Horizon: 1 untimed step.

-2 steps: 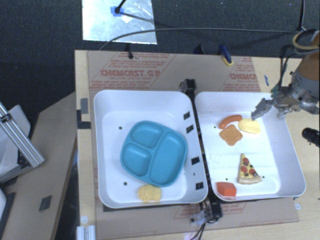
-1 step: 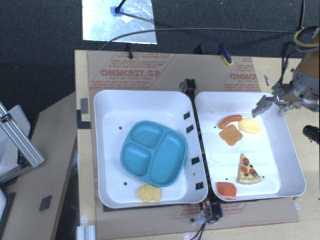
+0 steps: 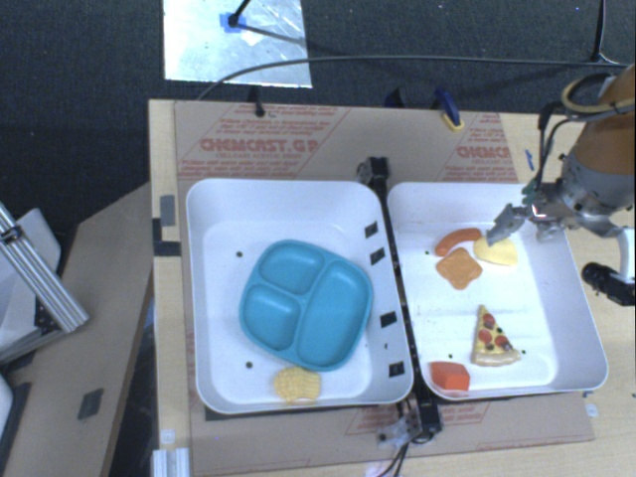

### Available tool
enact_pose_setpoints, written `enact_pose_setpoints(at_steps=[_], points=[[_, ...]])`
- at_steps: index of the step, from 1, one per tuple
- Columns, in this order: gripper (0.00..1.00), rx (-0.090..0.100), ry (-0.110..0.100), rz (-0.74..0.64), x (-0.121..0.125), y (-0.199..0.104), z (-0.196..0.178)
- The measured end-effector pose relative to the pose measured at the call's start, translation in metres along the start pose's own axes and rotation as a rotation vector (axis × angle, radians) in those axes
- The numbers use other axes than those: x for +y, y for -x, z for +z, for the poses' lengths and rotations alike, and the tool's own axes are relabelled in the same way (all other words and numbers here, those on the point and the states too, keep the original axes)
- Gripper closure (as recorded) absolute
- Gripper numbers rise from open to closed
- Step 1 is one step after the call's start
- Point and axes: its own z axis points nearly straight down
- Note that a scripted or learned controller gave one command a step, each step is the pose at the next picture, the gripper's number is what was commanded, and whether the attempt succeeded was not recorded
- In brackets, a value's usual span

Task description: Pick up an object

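the pale yellow piece (image 3: pixel 499 253) lies flat in the right bin (image 3: pixel 576 306), near its back wall, touching or just beside an orange sausage-like piece (image 3: pixel 459 239) and an orange slab (image 3: pixel 459 267). it looks like a small toy food item: probably light, stiff plastic, smooth and a little slippery, and so low that a pinch across its narrow sides near the middle seems the safest hold. its neighbours crowd its left edge, so a closing grip may nudge them.

the end effector (image 3: pixel 497 231) hangs right over that piece's left end, its tip low in the bin; whether it is open, closed or gripping anything cannot be told, since the tip is small and dark against the toys. whether it touches the piece is also unclear.

farther forward in the same bin lie a toy pizza slice (image 3: pixel 492 338) and a red-orange block (image 3: pixel 449 375). the left bin (image 3: pixel 214 227) holds a blue divided plate (image 3: pixel 304 304) and a yellow lump (image 3: pixel 297 385), blurred. the arm's upper part is cut off at the right.
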Motion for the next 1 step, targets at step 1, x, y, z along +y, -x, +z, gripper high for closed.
enact_pose_setpoints(at_steps=[1], points=[[0.00,0.000,0.000,0.002,0.0070,0.0058,0.0471]])
